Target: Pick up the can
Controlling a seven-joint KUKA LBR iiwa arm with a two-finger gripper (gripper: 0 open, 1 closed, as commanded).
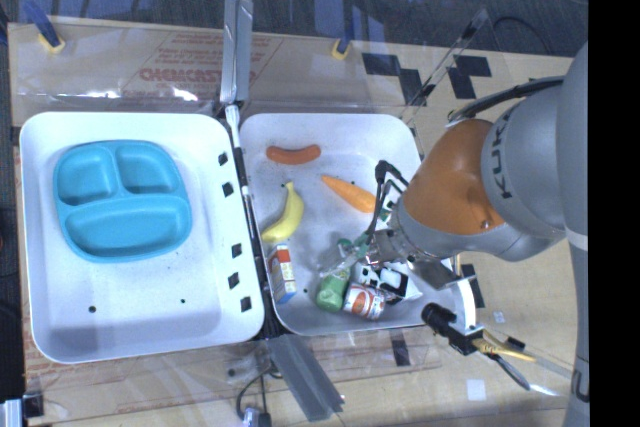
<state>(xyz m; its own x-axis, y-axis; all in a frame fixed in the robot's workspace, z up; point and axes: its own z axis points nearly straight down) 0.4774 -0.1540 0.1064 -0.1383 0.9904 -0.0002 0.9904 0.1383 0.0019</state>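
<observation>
The can (366,303), red and silver, lies on its side near the front edge of the right bin (400,130). My gripper (368,265) hangs low just above and behind it, in a tight cluster with a green object (331,293). The dark gripper parts overlap the can's top edge, and I cannot make out whether they touch it. The grey arm with its orange band (450,190) reaches in from the right and hides the bin's right side.
In the right bin lie a sausage (293,154), a carrot (349,193), a banana (284,215) and a small red-and-white tube (284,273). A blue divided plate (122,197) sits in the left bin (60,315). A divider wall (240,215) separates the bins.
</observation>
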